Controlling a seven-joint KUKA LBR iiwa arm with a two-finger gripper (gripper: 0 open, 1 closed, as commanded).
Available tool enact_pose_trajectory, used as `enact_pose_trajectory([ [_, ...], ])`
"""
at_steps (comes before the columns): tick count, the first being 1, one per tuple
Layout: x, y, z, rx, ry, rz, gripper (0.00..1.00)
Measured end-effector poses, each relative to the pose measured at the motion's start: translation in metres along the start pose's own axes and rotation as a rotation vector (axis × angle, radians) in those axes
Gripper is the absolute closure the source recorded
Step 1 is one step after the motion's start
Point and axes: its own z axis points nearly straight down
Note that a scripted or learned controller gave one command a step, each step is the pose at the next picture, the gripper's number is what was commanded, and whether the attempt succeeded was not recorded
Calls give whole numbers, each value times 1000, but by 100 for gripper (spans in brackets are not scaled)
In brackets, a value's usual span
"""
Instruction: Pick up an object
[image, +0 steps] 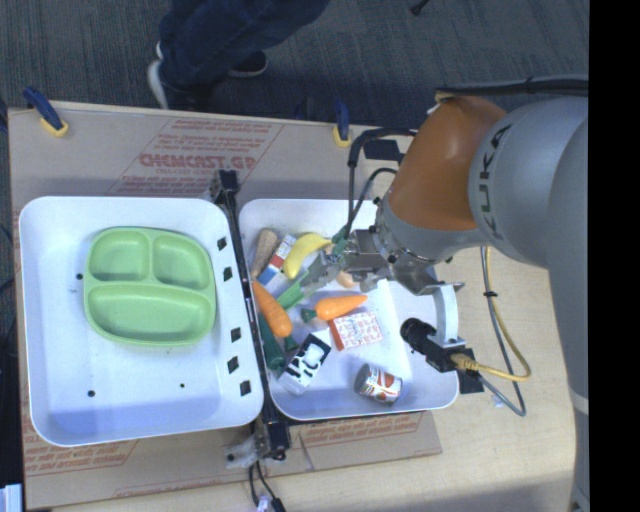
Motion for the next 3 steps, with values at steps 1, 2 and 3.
enact_pose_trajectory([
  [1, -43, -22, 141, -5, 0, -2, 0],
  [2, -45, -19, 130, -10, -5, -7, 100],
  [3, -74, -48, 28, -3, 0, 1, 100],
])
